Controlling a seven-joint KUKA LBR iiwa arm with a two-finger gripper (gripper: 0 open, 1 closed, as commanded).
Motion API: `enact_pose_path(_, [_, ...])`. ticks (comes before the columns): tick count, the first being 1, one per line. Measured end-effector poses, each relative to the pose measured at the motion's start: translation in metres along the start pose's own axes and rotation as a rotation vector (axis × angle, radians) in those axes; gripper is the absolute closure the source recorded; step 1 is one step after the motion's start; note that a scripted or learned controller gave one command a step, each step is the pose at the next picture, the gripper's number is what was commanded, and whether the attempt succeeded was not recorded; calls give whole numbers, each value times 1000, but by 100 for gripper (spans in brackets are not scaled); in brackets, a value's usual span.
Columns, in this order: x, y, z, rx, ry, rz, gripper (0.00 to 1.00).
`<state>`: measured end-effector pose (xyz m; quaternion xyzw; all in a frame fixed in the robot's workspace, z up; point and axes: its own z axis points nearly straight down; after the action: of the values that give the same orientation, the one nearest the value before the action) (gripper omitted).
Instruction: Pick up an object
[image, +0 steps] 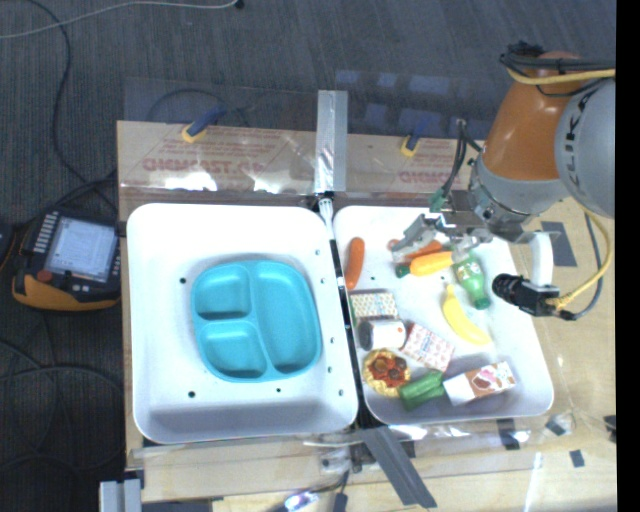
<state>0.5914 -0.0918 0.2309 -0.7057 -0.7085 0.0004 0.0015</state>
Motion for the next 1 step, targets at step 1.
enact_pose_path(1, [-73,11,49,1,-3,-54,0])
